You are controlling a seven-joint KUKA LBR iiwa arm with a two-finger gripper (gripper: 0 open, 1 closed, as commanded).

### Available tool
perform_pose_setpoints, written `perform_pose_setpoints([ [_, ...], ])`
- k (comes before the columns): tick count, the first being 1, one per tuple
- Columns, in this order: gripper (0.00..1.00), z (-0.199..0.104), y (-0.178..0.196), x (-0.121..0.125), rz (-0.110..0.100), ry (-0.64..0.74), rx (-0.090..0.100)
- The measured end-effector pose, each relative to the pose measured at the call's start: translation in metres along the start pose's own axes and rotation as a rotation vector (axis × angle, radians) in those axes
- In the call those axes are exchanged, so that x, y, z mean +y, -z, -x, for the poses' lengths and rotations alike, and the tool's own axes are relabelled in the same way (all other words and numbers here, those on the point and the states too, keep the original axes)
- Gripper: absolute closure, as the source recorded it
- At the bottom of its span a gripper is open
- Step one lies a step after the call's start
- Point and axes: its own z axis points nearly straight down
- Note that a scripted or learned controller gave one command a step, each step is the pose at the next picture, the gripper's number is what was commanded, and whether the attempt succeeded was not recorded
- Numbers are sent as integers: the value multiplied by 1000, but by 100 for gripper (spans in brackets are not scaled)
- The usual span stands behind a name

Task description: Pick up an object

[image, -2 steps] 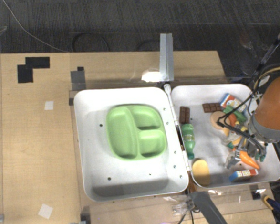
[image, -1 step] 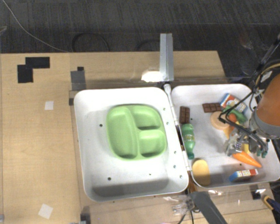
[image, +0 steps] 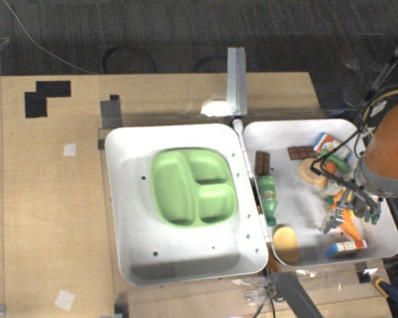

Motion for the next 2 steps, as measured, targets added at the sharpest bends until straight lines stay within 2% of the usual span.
perform_pose_setpoints([
  [1, 0, 6, -14, 8, -1, -96, 22],
  [2, 0, -21, -13, 10, -1, -151, 13],
])
